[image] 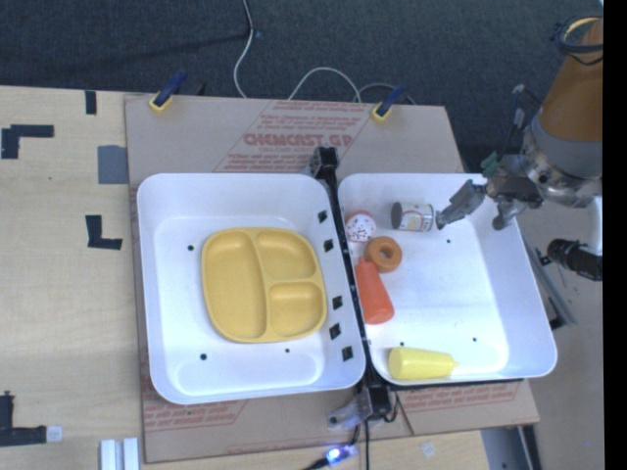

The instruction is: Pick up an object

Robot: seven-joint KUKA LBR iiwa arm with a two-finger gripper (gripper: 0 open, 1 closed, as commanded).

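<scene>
My hand (pixel 480 205) is spread wide with nothing in it, at the right bin (pixel 490 302) top edge | the jar (pixel 415 216) lies near, beside the ball (pixel 360 228) and donut (pixel 384 254) | risk: jar rolls away or I bump the bin wall.

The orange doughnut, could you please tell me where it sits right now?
In the camera view, the orange doughnut lies in the right bin, near the divider, just above the orange carrot and below the white ball.

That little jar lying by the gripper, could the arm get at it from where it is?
Probably yes. The jar lies in the open in the right bin, with the gripper just to its right and nothing between them.
</scene>
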